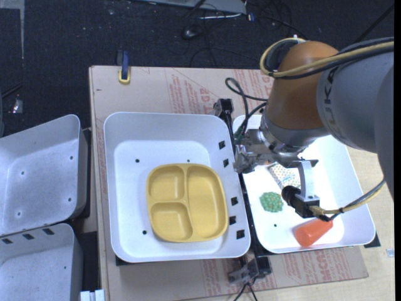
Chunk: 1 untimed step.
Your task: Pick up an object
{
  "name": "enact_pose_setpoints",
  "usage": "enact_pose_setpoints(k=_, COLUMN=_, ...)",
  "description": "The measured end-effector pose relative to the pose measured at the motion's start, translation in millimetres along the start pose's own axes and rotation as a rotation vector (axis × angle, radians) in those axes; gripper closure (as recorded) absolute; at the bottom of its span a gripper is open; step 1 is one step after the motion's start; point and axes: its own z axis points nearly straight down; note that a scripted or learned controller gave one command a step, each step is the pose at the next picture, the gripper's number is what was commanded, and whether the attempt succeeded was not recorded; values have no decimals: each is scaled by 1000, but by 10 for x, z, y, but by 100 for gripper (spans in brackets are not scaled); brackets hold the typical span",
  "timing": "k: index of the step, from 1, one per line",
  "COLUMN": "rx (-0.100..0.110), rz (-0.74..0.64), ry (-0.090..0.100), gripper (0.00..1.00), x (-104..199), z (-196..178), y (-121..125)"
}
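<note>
The right bin (358,187) holds a green bumpy ball (270,201) near its left wall and an orange cone-shaped thing (312,232) at its front. A pale speckled thing (280,175) lies partly hidden under the wrist. My gripper (250,158) hangs over the back left of the right bin, close to the wall between the bins. The grey and orange wrist covers most of it from above. Nothing shows between its fingers.
The left bin (123,130) bears a yellow three-compartment plate (187,201) in its middle. Black clips line the wall between the bins. A blue and yellow clamp (124,68) sits at the board's back left corner. Grey trays lie off to the left.
</note>
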Motion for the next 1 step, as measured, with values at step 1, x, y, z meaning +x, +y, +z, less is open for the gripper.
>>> enact_pose_setpoints(k=1, rx=0, rz=-1, ry=0, gripper=100, x=591, z=6, y=-215)
